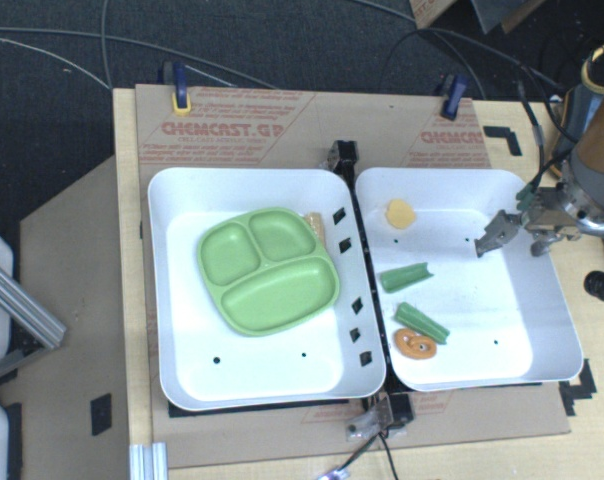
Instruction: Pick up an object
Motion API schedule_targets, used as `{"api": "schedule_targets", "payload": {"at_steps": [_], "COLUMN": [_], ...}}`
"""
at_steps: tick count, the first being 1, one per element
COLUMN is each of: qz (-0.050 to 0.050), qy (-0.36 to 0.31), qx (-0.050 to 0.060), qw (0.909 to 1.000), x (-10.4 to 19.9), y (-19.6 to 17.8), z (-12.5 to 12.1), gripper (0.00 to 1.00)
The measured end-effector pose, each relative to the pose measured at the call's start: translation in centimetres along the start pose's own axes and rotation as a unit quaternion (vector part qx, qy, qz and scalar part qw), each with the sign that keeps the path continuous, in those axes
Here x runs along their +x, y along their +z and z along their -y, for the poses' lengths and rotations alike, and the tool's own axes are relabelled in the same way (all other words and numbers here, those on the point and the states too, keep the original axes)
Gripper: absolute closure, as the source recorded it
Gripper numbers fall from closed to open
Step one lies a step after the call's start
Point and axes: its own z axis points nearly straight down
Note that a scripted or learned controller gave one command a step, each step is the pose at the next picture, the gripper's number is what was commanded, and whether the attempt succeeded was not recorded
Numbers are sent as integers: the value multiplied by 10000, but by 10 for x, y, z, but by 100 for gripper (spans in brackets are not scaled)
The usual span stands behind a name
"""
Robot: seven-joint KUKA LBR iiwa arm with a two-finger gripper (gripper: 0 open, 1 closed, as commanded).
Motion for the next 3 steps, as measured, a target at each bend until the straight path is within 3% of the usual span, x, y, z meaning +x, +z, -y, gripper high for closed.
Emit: {"api": "schedule_targets", "payload": {"at_steps": [1, 3], "qz": [12, 0], "qy": [-13, -6], "qx": [-56, -24], "qw": [10000, 10000], "x": [0, -7], "y": [-6, 89], "z": [-3, 12], "gripper": [0, 0]}}
